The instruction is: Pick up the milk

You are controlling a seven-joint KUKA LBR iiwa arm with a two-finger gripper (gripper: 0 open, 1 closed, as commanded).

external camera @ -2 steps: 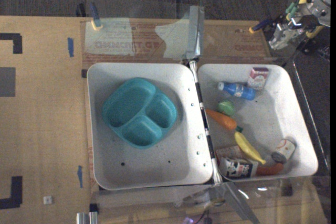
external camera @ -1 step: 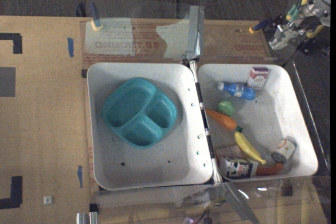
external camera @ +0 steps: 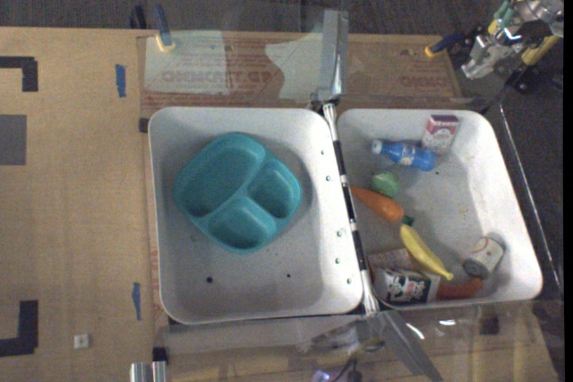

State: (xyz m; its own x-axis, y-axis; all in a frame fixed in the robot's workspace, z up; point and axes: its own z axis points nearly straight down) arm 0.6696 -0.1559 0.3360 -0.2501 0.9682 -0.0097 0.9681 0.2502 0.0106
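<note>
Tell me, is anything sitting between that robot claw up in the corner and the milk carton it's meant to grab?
Seen from above, yes. The gripper hovers beyond the right bin's far corner, while the milk carton lies on its side at the near edge. Between them lie the blue bottle, carrot and banana, which touches the carton. From overhead, nothing covers it.

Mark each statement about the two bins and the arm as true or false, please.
1. The milk carton lies in the right bin. True.
2. The teal divided plate sits in the right bin. False: it sits in the left bin.
3. The gripper is over the milk carton. False: it is beyond the right bin's far corner.
4. The banana lies between the carrot and the small can. True.
</note>
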